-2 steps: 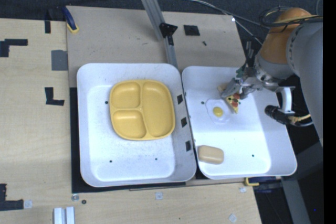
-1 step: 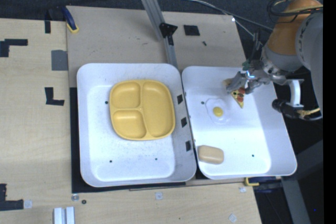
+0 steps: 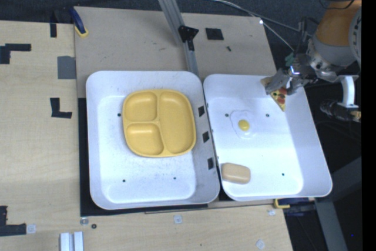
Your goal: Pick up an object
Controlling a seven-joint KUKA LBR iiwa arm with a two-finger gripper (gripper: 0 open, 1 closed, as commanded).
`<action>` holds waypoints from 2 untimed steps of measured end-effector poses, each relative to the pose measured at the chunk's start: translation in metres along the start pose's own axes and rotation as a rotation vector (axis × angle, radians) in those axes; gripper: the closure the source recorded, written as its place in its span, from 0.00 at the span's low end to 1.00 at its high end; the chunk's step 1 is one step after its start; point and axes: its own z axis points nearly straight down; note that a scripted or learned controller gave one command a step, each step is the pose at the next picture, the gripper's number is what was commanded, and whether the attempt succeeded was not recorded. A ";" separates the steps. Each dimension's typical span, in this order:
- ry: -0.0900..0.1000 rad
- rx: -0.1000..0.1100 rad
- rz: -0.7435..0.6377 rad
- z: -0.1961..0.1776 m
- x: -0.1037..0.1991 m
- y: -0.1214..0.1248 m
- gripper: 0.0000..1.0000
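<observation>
Two shallow white plastic bins (image 3: 106, 185), one yellow three-compartment plate (image 3: 159, 123), one toy fried egg (image 3: 242, 124), one tan bread-like block (image 3: 235, 173).

The tool (image 3: 281, 90) hides most of a small red-and-yellow object (image 3: 281, 99) beneath it

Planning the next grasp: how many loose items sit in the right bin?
2: a fried egg mid-bin, and a tan bread roll near its front-left corner. Something small by the gripper is unclear.
</observation>
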 end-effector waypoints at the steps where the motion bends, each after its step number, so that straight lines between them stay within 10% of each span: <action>1: 0.002 0.003 0.000 -0.024 0.001 0.001 1.00; 2: 0.003 0.007 -0.004 -0.013 0.055 -0.010 1.00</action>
